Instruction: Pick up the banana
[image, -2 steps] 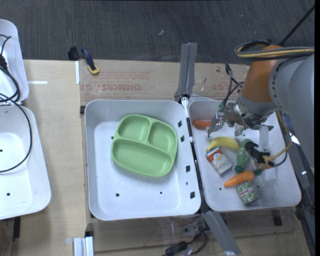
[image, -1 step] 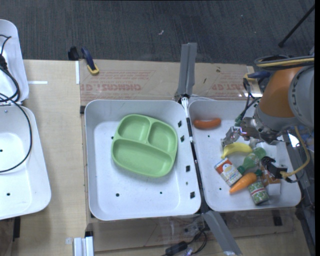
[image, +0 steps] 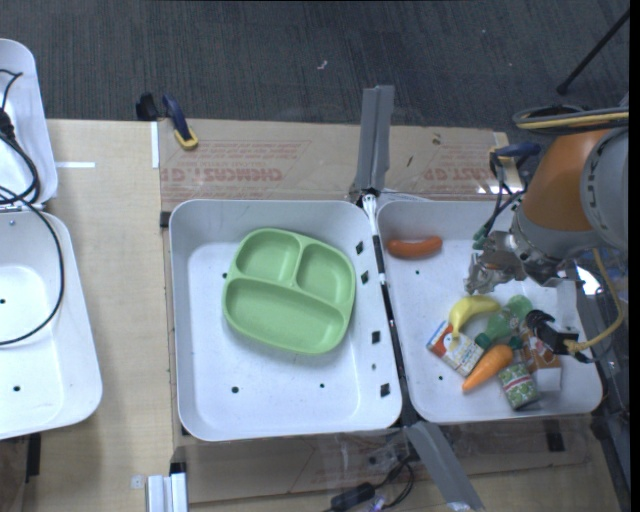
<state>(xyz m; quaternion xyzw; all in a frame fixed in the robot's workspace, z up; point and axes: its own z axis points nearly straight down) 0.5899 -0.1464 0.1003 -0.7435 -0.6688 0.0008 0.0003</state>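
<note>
Hovering over the right bin (image: 420, 400), the gripper (image: 492, 272) sits just above and a touch right of the banana (image: 470, 309). Fingers can't be read from this angle, too blurred vs the clutter, so open or shut is anyone's guess; nothing is visibly between them. Banana lies in the right bin, mid-area, at the top of a small pile, yellow curve pointing down-left.

Around it: a carrot (image: 487, 367) just below, a small carton w/ red and white print (image: 452, 350) touching the banana's lower end, green items (image: 505, 312) beside it on the right, a green-labelled can (image: 519, 387) near the bin's front edge. A sausage (image: 414, 246) lies apart near the back wall, on its own.

Left bin (image: 190, 330) holds a green divided plate (image: 291, 291), three compartments, nothing in them. Probably a drop-off spot, tho that's a judgement.

Arm (image: 565, 195) comes in from the right, orange band showing, wrist tipped down toward the pile: looks like an approach to the banana, approx lined up but a bit off to the right.

Text: cardboard behind the bins carries red print, upside down, reads something like "CHEMCO"; the rest is too faint. Carton and can labels too small to read.
</note>
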